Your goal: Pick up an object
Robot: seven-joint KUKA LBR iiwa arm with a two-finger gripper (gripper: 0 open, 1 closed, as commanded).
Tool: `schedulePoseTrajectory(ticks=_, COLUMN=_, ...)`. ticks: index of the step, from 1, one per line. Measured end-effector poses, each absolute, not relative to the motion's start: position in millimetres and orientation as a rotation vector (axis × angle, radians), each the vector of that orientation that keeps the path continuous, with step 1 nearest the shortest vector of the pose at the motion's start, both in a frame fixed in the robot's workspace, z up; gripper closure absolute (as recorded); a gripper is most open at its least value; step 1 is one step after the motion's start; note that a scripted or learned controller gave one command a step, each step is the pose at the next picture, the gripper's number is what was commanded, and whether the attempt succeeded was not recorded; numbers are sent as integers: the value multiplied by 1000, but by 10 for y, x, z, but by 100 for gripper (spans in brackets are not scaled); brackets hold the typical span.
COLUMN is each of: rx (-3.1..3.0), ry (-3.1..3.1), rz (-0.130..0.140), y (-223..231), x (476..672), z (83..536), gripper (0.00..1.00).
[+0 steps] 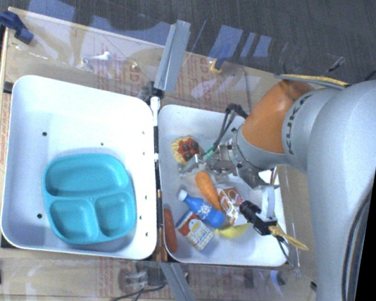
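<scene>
My gripper [204, 160] is low inside the right bin [172, 118], reaching in from the right under the orange wrist band. It hangs just right of a red and yellow toy [186, 148] and just above an orange carrot [207, 187]. Nothing can be made out between its fingertips. Below the carrot lies a blue bottle [205, 211] with a white cap. A small printed carton [196, 232] lies under the bottle, and a red sausage [169, 229] rests against the bin's left wall. A red packet [230, 199] and a yellow banana [235, 230] lie partly under the wrist.
The left bin [31, 106] holds a turquoise divided plate [91, 198] in its lower half. A metal bar [172, 54] rises behind the gap between the bins. The arm's large grey body covers the right bin's right side.
</scene>
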State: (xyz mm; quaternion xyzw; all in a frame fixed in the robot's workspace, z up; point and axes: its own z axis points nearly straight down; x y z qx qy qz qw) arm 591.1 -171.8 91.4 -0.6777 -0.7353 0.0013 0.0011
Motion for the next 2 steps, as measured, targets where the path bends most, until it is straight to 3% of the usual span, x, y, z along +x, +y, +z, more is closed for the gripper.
schedulePoseTrajectory(ticks=1, rx=-2122, ry=-2313, rz=8, y=-1723, x=5910, z=1011, gripper=100)
schedulePoseTrajectory(ticks=2, rx=-2207, ry=-2234, rz=2, y=-1425, x=5920, z=2104, gripper=100)
